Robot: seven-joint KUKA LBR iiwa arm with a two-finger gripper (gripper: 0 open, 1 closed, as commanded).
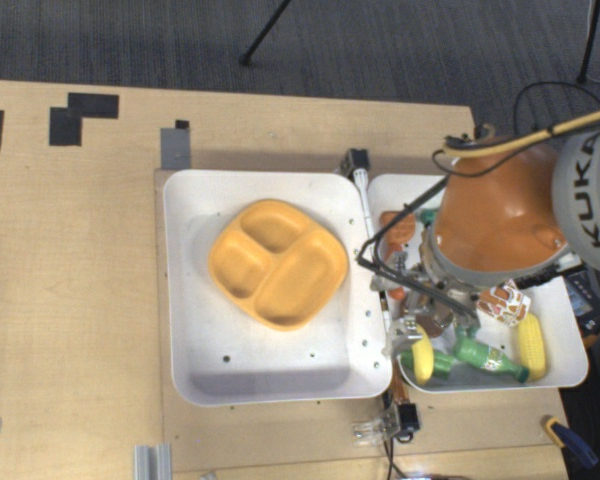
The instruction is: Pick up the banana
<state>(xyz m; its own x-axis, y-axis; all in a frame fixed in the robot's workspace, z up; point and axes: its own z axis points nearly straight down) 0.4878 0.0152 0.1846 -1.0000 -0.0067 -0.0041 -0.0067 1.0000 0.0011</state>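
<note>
Nearest the camera, along the front wall of my right shallow white plastic bin (570, 366), lie three items: a short yellow banana-like piece with a green end (420, 360) at the front left corner, a green plastic bottle (490, 359) lying on its side just to its right, and a yellow corn cob (531, 342) standing lengthwise near the right wall. The yellow-and-green piece is my best match for the banana, though it is small and I cannot be certain of it. Just behind these, my two-finger gripper (423, 320) hangs low over the bin's left half, close above that yellow piece; its metal parts and cables crowd together, and I cannot tell whether anything sits between them. A small red-and-white printed packet (507, 303) lies beside my wrist. Above it, my orange wrist band (500, 213) covers much of this bin. To the side, the left shallow white plastic bin (185, 298) holds a yellow-orange three-compartment plastic plate (278, 262), lying flat near its middle. Farthest off, the tan wooden bench (70, 268) meets the dark grey carpet (180, 28).
</note>
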